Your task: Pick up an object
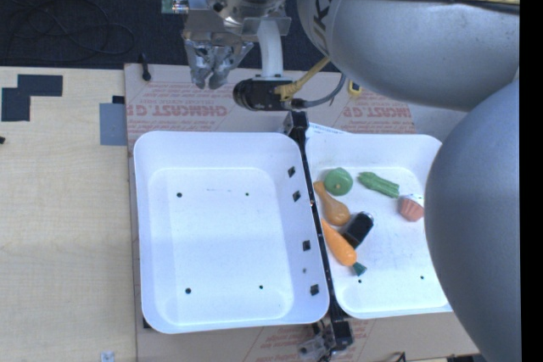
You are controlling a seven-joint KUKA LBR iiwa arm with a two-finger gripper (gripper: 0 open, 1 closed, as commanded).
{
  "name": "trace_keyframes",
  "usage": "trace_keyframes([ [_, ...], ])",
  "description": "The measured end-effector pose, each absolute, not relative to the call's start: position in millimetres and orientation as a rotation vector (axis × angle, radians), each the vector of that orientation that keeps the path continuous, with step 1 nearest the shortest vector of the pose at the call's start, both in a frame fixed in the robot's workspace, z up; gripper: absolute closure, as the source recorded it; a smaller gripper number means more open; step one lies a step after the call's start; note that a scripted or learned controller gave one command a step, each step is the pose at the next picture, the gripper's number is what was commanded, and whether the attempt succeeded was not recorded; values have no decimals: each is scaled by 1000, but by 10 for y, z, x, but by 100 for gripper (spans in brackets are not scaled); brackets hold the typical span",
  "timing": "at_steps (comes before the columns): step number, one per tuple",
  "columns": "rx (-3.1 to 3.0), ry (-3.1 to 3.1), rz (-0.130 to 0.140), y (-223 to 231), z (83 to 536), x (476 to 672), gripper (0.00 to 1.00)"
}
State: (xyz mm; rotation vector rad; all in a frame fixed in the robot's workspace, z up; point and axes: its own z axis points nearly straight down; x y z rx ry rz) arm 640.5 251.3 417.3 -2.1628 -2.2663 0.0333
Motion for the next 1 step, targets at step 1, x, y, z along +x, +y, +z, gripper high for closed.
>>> trace_keyframes([
  [1,-2221,-2229,-15,2438,5464,6431,100],
])
